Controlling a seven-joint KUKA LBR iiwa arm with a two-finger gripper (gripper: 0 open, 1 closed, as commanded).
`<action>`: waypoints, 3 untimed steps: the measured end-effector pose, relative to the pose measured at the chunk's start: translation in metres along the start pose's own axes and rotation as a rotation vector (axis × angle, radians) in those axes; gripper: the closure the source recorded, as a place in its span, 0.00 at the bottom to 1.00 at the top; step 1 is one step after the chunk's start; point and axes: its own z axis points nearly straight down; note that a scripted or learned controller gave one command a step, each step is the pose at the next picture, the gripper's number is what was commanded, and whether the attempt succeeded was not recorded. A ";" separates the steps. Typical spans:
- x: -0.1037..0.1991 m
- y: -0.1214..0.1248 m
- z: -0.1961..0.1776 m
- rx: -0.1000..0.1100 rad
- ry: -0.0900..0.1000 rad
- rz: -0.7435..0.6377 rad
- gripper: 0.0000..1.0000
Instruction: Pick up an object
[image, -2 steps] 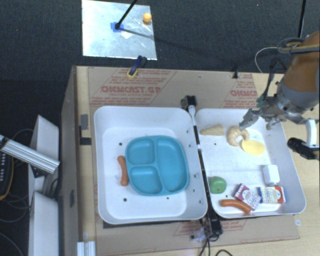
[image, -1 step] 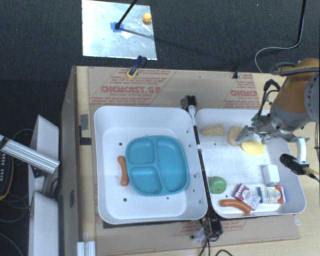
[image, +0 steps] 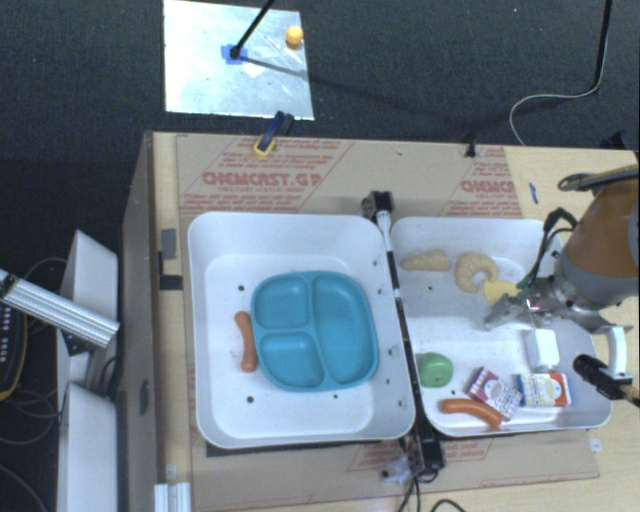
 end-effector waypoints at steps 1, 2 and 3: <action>0.031 0.061 -0.001 -0.004 0.001 -0.003 0.00; 0.059 0.103 -0.001 -0.003 0.001 -0.004 0.00; 0.058 0.105 -0.014 -0.004 -0.002 -0.007 1.00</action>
